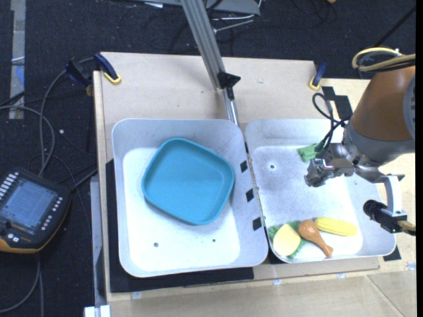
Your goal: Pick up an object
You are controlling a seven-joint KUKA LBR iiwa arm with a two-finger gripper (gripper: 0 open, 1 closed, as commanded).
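Gripper (317, 176) sits low over your right bin (277, 140), beside a green item (306, 152); finger state unreadable. Toy corn (336, 226), drumstick (315, 236) and yellow-green piece (287, 240) cluster at the near edge. Blue plate (188, 180) fills the left bin (132, 243).

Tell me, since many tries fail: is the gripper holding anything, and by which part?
It cannot be told. The gripper hangs over the right bin, beside a green object; nothing shows between its fingers.

teach pendant (30, 207), clamps (106, 68), aluminium rail (201, 28)
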